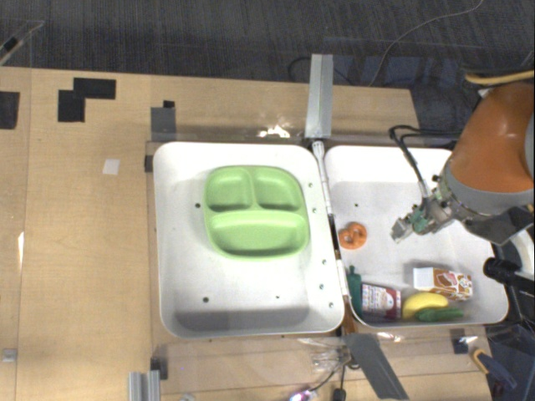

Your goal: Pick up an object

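My gripper (409, 225) hangs over the middle of the right bin (376, 174), its fingers pointing left and down, with nothing seen between them. To its left lies a small orange round object (352, 236) near the bin's left wall. Along the bin's front edge sit a dark red packet (380, 300), a yellow banana (424, 302), a green vegetable (440, 314) and a white and brown box (443, 281). The fingers look slightly parted, apart from all these things.
The left bin (180, 224) holds a green divided plate (255, 210). A metal divider post (318, 98) stands between the bins at the back. The arm's orange and grey body (500, 157) covers the right bin's right side. A cable (411, 159) trails across the bin's back.
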